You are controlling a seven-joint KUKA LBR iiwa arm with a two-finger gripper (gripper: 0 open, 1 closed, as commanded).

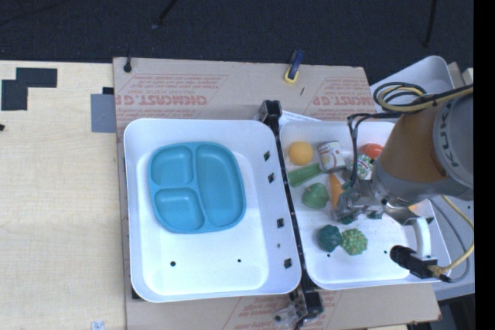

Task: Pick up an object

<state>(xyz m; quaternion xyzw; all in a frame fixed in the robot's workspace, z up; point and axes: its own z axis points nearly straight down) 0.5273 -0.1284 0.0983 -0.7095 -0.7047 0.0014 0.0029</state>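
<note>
Toys crowd the right bin [433,274], and the end effector [354,206] sits low among them beside the orange carrot [336,186]; whether it is released or clenched I cannot tell. A clean pick likely means centring over one piece, such as the green broccoli [354,242] near the bin's front edge, before closing.

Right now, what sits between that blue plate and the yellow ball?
In the camera view, between the blue divided plate and the yellow ball lie bare white floor of the left bin and the black-clipped seam where both bins meet.
</note>
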